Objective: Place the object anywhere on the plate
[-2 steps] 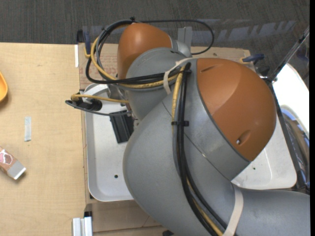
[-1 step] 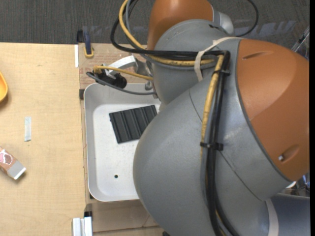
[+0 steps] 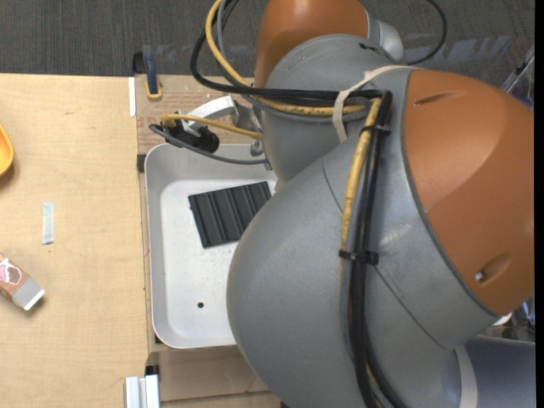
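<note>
A sliver of an orange plate (image 3: 4, 153) shows at the far left edge, on the wooden surface (image 3: 76, 143). A flat black ribbed pad (image 3: 228, 212) lies in the white bin (image 3: 166, 262), near its upper middle, partly under the arm. The big grey and orange arm (image 3: 374, 228) covers the right half of the view and hides the bin's right side.
A small brown and white pack (image 3: 17, 284) lies at the lower left of the wooden surface, and a thin grey strip (image 3: 48, 223) lies above it. Yellow and black cables (image 3: 204, 130) loop over the bin's top edge. A tiny dark speck (image 3: 201, 304) sits on the bin floor.
</note>
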You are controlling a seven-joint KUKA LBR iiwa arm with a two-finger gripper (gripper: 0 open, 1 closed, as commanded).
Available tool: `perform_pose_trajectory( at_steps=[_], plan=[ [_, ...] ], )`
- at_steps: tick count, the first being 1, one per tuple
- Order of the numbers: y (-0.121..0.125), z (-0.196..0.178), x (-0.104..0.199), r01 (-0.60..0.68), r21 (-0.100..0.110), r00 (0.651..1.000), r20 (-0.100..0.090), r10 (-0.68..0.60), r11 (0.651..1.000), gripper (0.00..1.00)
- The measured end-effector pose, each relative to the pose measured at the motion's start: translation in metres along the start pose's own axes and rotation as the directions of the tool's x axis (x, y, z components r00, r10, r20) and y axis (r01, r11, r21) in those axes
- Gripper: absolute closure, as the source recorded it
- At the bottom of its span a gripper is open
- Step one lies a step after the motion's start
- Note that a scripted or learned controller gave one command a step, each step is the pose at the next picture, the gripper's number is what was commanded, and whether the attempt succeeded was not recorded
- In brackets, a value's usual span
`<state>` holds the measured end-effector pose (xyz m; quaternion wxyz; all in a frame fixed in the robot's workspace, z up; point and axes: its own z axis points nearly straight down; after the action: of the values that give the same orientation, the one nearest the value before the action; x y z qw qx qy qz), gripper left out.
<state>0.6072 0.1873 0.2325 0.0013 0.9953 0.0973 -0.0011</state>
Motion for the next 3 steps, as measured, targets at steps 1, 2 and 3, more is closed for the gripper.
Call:
perform_pose_trajectory(
  at_steps=[1,2,3],
  plan=[
    [0.013,0.142,-0.081,0.082,0.0,0.997,0.003,-0.082,0.997,0.0],
    [0.015,0.055,-0.103,0.067,0.0,0.998,0.002,-0.067,0.998,0.0],
    [0.009,-0.022,-0.03,0.0,0.0,1.0,0.0,0.0,1.0,0.0]
  ],
)
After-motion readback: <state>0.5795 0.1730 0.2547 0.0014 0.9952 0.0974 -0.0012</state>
